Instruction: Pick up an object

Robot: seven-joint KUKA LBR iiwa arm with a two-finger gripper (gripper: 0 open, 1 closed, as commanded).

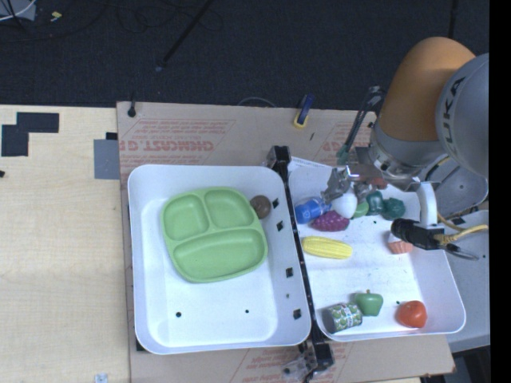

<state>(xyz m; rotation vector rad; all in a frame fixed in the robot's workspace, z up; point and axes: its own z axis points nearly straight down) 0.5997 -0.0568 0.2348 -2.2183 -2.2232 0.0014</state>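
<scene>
Nearest the lens, along the front wall of the right white bin [447,325], sit a small green-and-white patterned can [345,317] lying on its side, a green toy apple [369,302] just beside it, and a red toy tomato [411,313] a little apart toward the corner. Further back lies a yellow toy corn cob [326,249], and behind it a purple bunch of toy grapes [330,222] touching a blue cylindrical toy [308,210]. A white rounded toy [345,205] rests by the grapes, with dark green toy pieces [383,207] beside it and a small orange-pink object [400,246] near the bin's right side.

Over the back of that bin the tool [339,183] hangs from the grey arm [447,126] with its orange band, low above the white toy and the blue one. Whether its fingers are spread or closed I cannot tell, and nothing is visibly between them.

Left of it, the other white bin [152,309] holds a green three-compartment plastic plate [214,234], with a small brown ball [260,206] touching the plate's right rim. Both bins stand on a cardboard sheet [207,138] on the pale wooden counter [56,254].
</scene>
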